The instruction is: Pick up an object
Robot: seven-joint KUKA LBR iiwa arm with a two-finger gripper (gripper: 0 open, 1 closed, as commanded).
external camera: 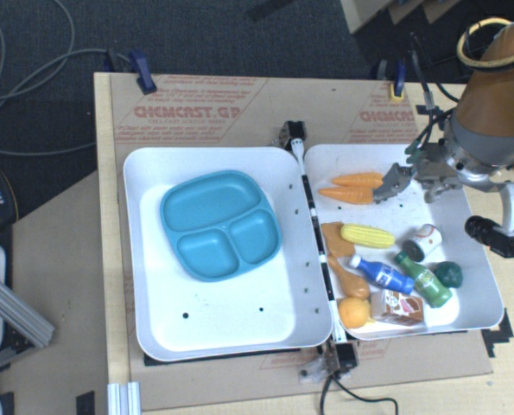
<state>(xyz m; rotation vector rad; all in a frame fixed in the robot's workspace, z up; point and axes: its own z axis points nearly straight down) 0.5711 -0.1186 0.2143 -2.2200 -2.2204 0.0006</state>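
Note:
The right white bin [485, 296] holds several objects. Two orange carrots [353, 188] lie at its upper left, and a yellow corn cob [366, 235] lies below them. A blue bottle [383, 275] and a green bottle [423, 283] lie near the middle. An orange fruit [353, 312] and a brown snack bag [402, 306] sit by the front edge, and a small white ball [426, 233] rests right of the corn. My gripper [391, 183] hangs just right of the carrots' thick ends, low over the bin, with nothing visibly held.
The left white bin [153, 318] carries a blue three-compartment plate [219, 223]. A brown pear-like piece [336, 249] lies along the right bin's left wall. A dark green round item [449, 273] sits by the green bottle. Blue clamps [141, 69] hold the cardboard's back edge.

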